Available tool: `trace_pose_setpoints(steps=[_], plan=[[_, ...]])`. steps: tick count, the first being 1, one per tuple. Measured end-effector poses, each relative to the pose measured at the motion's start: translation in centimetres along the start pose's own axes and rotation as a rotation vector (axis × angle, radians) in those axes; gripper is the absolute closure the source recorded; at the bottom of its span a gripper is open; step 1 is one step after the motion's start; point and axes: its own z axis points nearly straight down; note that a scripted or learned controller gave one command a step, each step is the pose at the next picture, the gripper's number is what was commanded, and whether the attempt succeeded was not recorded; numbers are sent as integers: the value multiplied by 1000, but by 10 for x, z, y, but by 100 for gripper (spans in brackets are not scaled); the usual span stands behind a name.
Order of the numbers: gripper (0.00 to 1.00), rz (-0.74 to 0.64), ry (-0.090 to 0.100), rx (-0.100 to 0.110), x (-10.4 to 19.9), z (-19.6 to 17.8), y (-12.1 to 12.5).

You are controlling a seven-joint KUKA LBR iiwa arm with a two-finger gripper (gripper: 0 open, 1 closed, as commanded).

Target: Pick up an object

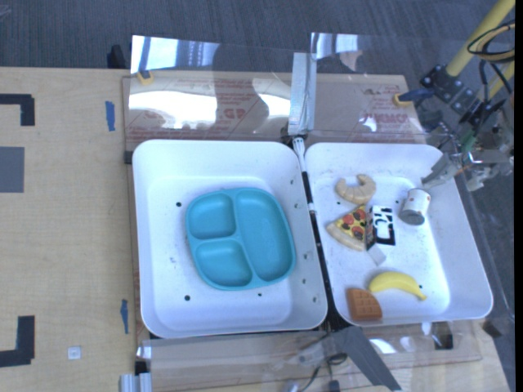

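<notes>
Two white bins are sitting side by side on the bench; left bin [155, 178] is holding a teal divided plate [239, 238]. Right bin [466, 251] is holding croissant [356, 189], pizza slice [350, 228], banana [395, 285], waffle [364, 305], grey cylinder [413, 206]. Gripper [458, 163] is hovering at the bin's upper right edge; cannot tell its state.

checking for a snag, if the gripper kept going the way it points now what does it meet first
The gripper slants down and left over the right bin. First in that line is likely the small grey cylinder, though depth is unclear from above.
</notes>
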Motion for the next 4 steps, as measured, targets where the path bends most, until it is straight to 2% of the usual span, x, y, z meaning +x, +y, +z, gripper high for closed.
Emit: trace_pose_setpoints(steps=[1,2,3,4], plan=[[0,1,-5,-12,25,130,28],[0,-3,0,-3,77,152,35],[0,-1,1,-4,109,151,-6],[100,1,-1,-10,108,140,-4]])
